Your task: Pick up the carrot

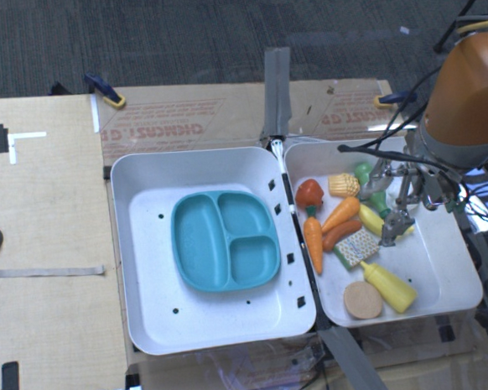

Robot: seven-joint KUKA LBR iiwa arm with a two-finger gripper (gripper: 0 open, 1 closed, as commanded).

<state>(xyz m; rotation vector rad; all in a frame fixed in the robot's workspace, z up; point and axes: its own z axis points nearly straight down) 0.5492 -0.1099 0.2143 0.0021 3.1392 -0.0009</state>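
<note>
Carrot (313, 242) lies loose in the right bin (454, 295), well short of the gripper (393, 230).

Taking the carrot as landmark: far to its left the teal divided plate (226, 238) sits in the left bin (140, 265); the carrot itself rests along the right bin's left wall, a red pepper (309, 193) just above it, an orange piece (340, 213) at its right; further right the gripper hangs over a yellow piece (372, 218); whether its fingers are spread or pressed together cannot be told.
</note>
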